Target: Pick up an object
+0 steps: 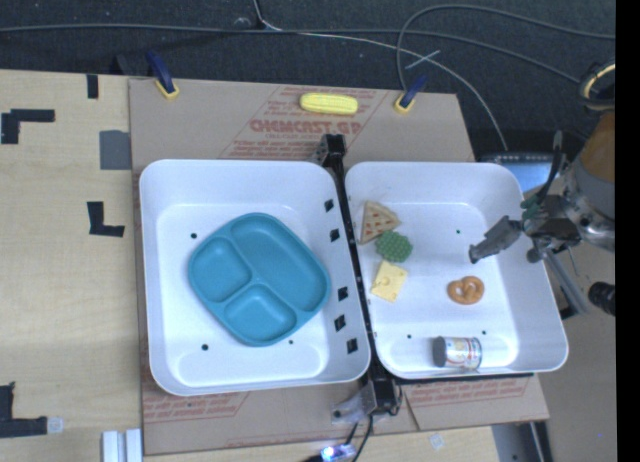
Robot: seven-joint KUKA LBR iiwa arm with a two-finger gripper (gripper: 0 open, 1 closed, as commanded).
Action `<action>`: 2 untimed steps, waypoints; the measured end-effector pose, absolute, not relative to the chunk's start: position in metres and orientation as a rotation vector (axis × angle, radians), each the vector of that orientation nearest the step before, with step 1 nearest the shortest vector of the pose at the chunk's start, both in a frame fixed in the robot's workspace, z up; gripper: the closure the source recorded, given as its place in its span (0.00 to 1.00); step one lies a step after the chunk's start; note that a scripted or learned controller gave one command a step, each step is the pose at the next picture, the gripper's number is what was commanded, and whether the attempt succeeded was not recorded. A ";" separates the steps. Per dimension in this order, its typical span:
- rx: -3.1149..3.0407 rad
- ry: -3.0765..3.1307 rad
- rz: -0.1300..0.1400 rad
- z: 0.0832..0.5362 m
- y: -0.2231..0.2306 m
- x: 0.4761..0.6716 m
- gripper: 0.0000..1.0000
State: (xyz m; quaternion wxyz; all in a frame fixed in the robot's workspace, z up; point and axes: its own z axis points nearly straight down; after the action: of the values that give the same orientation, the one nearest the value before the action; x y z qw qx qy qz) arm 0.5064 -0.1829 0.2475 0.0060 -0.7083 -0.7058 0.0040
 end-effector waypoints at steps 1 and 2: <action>-2.220 -2.222 0.002 0.255 -0.182 0.509 0.00; -2.219 -2.219 0.004 0.193 -0.185 0.503 0.00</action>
State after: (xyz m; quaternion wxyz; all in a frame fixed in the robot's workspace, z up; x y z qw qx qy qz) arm 0.5035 -0.1851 0.1929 0.0019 -0.7071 -0.7071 0.0014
